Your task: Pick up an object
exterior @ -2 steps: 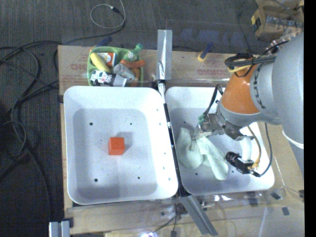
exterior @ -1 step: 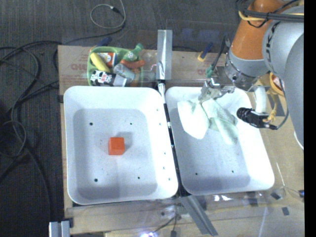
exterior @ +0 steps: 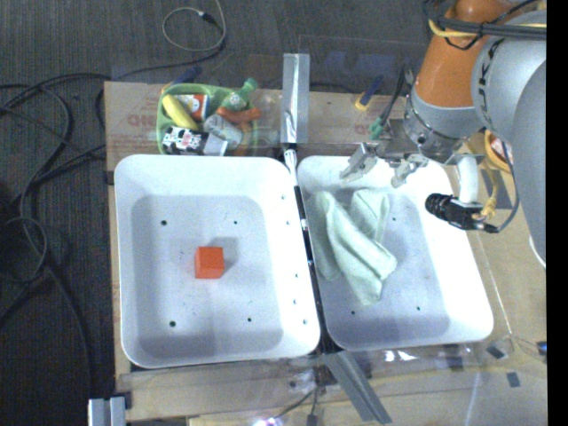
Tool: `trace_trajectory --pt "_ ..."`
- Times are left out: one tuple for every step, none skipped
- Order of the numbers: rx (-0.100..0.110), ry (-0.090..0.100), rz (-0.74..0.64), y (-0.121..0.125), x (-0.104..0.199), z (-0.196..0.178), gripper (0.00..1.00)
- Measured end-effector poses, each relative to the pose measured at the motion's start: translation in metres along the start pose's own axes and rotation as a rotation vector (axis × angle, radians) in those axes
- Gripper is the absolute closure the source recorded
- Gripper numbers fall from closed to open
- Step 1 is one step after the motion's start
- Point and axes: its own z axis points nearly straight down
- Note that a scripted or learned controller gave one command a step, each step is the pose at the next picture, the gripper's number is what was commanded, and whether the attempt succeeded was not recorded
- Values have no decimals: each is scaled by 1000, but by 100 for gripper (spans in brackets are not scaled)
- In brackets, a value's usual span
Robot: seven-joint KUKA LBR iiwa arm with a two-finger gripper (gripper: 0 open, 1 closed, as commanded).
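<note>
Orange and small, a cube-like block (exterior: 209, 262) sits flat near the middle of the left bin (exterior: 142, 185), apart from every wall. Pale green cloth (exterior: 358, 240) lies crumpled in the right bin (exterior: 461, 313), running from near that bin's far edge toward its centre in soft folds. My hand (exterior: 382, 168) hangs over the right bin's far edge, just above the cloth's upper end, its two fingers (exterior: 359, 162) spread apart with nothing between them. A clear tub of mixed toys (exterior: 209, 118) stands on the counter (exterior: 124, 91) beyond the left bin's far edge.
</note>
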Motion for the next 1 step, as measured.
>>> trace_trajectory --pt "3 1 41 9 -57 100 0"
